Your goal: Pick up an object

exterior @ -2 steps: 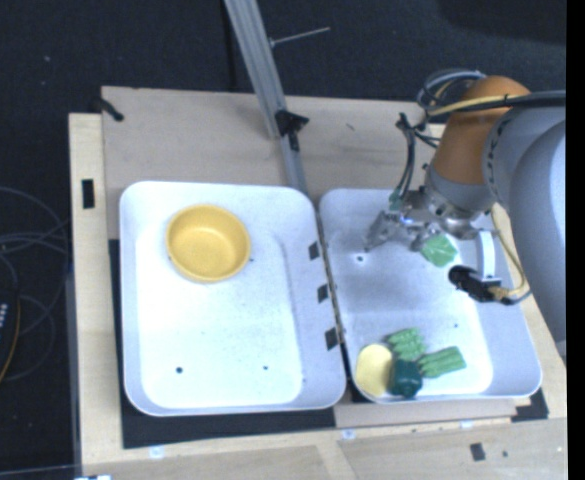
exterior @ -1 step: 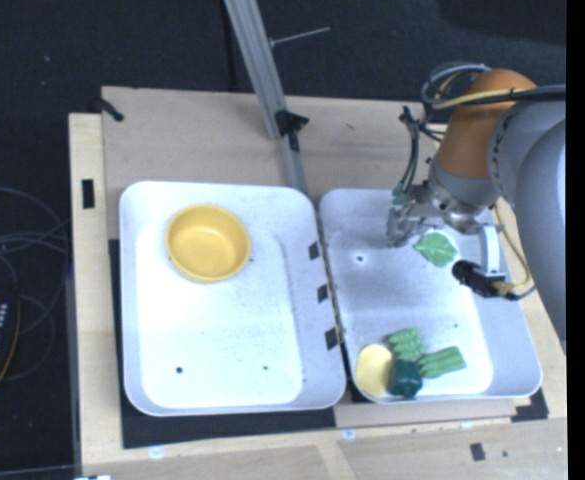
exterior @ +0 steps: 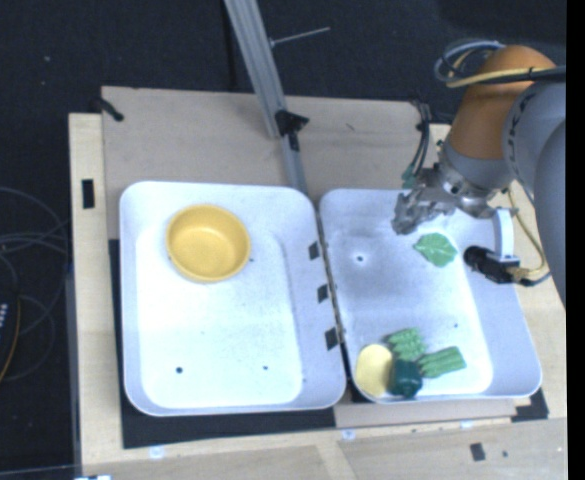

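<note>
**Gripper hovering at far end of right bin**

We're seeing the grey two-finger gripper sitting over the right shallow white bin, just beside a flat light-green leaf-shaped piece. Fingers: we can't tell if they're apart or together. We're also seeing a green toy cluster, a dark teal lump and a small yellow disc lying at the near edge. A round yellow plastic bowl is sitting in the left white bin on the table.
</note>
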You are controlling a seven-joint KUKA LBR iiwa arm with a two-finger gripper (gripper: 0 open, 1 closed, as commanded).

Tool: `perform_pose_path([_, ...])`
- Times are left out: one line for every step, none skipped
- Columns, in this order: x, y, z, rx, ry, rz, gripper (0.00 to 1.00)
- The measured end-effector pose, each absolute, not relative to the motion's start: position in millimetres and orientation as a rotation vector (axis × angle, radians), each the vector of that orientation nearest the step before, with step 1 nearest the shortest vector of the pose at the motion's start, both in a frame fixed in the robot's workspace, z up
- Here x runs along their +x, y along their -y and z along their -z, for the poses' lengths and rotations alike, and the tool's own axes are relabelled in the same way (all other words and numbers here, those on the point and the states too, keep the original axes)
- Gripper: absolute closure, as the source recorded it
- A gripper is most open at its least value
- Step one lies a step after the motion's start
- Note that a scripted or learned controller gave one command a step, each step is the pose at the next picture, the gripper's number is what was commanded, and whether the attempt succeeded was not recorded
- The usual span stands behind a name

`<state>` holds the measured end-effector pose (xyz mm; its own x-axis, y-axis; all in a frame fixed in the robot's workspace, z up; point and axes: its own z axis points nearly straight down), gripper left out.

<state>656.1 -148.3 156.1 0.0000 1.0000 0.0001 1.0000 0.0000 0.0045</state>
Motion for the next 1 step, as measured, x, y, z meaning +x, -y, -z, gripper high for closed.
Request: perform_pose_path([657.1, 148.9, -209.5, 2.219, -2.218, -0.006, 1.0])
